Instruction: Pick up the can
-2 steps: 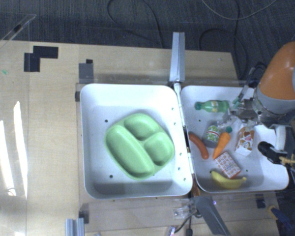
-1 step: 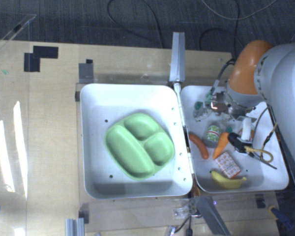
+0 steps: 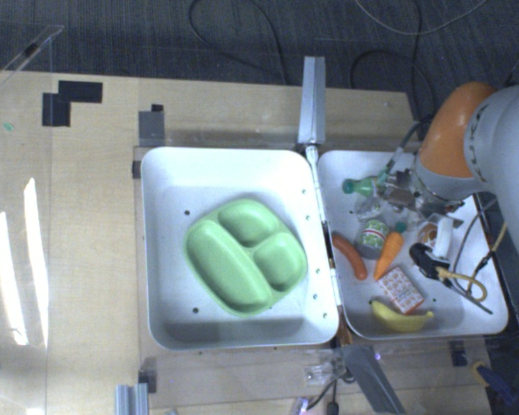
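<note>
The can [image 3: 374, 233], small with a green and white label, lies in the right bin [image 3: 493, 318] near its middle. My gripper [image 3: 396, 199] hangs over the upper part of that bin, just up and right of the can and apart from it. Nothing shows as held. An orange carrot [image 3: 389, 254] lies right beside the can on its right.
A green bottle [image 3: 360, 186] lies left of the gripper. A red sausage [image 3: 350, 257], a patterned small box [image 3: 401, 289] and a banana [image 3: 402, 316] share the right bin. The left bin [image 3: 164, 318] holds a green divided plate [image 3: 245, 254].
</note>
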